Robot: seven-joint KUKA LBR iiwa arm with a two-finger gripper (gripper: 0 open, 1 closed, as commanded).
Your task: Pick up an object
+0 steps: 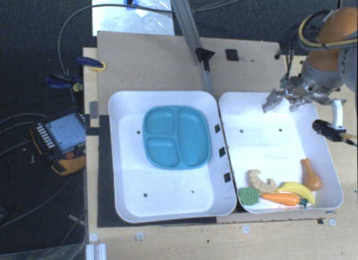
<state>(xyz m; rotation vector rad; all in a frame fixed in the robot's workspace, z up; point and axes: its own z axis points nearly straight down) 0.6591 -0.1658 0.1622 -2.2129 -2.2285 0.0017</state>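
Clearly, nothing is picked yet, so the step in hand is choosing one toy and coming down on it squarely. Nearest the camera, the toys lie heaped in the right bin's (240,141) front corner, at about five o'clock of that bin: a green piece (249,196) at the left end, a pale tan piece (262,182) just behind it, an orange carrot (281,199) lying along the front wall, a yellow banana (295,188) touching the carrot, and a brown drumstick (311,176) leaning toward the right wall. I judge the drumstick the easiest target, since it stands a little apart from the rest at the two o'clock end of the heap; the carrot and banana press together against the wall, which leaves my fingers little room. To do it well I should travel over the heap first, turn my wrist so the fingers straddle the narrow way across the chosen toy, then drop straight down, keeping off the bin wall. Farther back, my fingers (286,100) hang over the rear of the same bin, near its twelve o'clock edge, spread apart with nothing between them. The toys therefore lie well apart from my fingers, toward six o'clock. In the left bin (128,192) rests a blue divided plate (177,137), no part of this pick
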